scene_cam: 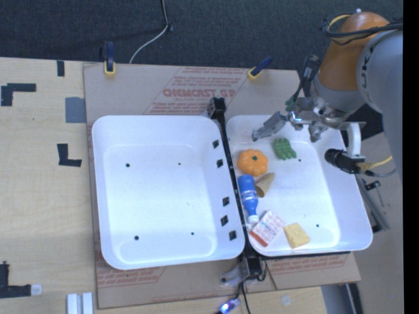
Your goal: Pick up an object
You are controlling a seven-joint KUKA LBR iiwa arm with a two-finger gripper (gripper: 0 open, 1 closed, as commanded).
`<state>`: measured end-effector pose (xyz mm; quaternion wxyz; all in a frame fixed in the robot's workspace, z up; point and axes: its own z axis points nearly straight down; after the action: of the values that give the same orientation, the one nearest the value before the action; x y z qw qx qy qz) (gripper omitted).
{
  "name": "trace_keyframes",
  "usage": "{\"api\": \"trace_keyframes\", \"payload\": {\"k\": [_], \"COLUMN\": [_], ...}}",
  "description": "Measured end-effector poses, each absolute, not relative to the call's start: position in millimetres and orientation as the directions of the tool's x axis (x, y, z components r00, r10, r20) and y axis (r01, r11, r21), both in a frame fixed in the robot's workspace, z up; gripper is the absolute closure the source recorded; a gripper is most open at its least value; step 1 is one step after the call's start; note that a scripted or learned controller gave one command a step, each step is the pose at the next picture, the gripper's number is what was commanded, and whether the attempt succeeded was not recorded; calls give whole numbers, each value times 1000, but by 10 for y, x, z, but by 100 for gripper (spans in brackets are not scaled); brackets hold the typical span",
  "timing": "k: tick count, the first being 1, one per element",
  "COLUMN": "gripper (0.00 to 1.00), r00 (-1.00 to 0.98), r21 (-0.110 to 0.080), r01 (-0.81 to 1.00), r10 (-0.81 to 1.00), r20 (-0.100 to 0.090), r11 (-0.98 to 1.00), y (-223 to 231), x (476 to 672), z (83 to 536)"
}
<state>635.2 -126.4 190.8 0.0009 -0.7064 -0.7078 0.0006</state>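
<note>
Right now I count six loose things in the right bin [340, 237], all below or beside my gripper [286, 124]: one green bumpy piece [283, 149] just under the fingers and not touching them, one orange pumpkin-like object [252, 162] below and to the left of the tool, one tan cone-shaped piece [264, 184] touching the pumpkin's lower edge, one blue bottle [247, 197] lying along the divider, one red-and-white packet [266, 229] whose print is too small for me to read, and one yellow block [296, 235] farthest from the tool, near the bin's front rim. My gripper hangs over the back of that bin with its two grey fingers spread apart and nothing between them. Farther left of the tool sits the one other bin [157, 188]. Both bins rest on one cardboard sheet [190, 93], where I read red lettering beginning "CHEMCAST". Two clamps [108, 59] pin the sheet's back edge.
</note>
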Motion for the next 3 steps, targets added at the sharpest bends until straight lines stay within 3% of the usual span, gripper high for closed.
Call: {"api": "trace_keyframes", "payload": {"k": [1, 2, 3], "gripper": [0, 0, 0], "r00": [8, -7, 7], "r21": [-5, 7, 6], "r01": [1000, 1000, 1000], "r10": [1000, 1000, 1000], "r20": [1, -1, -11], "r11": [-8, 7, -7], "y": [-1463, -1029, -1104], "x": [5427, 6253, 5839], "z": [965, 1339, 842]}}
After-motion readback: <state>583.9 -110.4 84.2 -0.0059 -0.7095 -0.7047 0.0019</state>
